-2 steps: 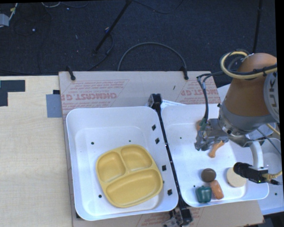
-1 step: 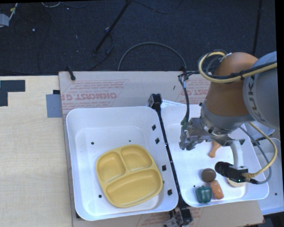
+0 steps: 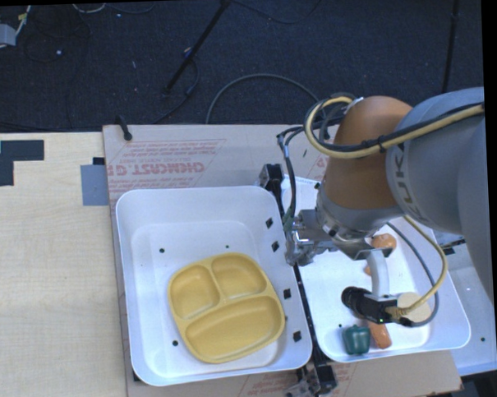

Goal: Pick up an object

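Observation:
The left bin (image 3: 143,239) holds a yellow divided plate (image 3: 226,306), lying flat toward its front. In the right bin (image 3: 451,324), a small green object (image 3: 356,339) lies at the front edge, touching an orange object (image 3: 379,336). Another orange object (image 3: 384,242) peeks out from under the arm. My gripper (image 3: 300,246) hangs low at the right bin's left wall, beside the divider between the bins. The grey and orange wrist (image 3: 358,176) hides most of it, and nothing can be seen held in it.
The arm covers the back and middle of the right bin. Brown cardboard (image 3: 173,160) lies under both bins, and a pale wooden bench top (image 3: 47,285) stretches to the left. Dark floor with cables lies behind.

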Controlling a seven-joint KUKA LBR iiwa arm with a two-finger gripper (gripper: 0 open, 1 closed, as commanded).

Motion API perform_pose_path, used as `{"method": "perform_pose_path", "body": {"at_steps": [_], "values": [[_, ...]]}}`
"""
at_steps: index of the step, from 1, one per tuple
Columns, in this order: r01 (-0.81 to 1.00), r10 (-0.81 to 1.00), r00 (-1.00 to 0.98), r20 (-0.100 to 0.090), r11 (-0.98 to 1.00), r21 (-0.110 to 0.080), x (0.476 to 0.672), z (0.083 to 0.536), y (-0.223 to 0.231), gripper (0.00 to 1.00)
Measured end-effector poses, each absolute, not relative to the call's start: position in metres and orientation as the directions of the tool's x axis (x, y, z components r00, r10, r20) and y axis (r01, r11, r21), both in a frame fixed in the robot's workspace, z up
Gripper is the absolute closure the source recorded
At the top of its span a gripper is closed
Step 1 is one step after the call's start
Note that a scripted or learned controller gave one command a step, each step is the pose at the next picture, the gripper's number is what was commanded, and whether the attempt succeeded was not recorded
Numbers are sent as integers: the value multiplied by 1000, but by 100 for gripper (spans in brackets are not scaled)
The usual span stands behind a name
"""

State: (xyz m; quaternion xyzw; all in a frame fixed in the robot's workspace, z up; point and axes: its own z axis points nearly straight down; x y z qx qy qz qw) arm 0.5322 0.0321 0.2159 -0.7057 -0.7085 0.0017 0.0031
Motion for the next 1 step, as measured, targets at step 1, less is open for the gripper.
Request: {"method": "perform_pose_path", "body": {"at_steps": [1], "values": [[1000,1000,-4,1,4,-4,537,212,76,100]]}}
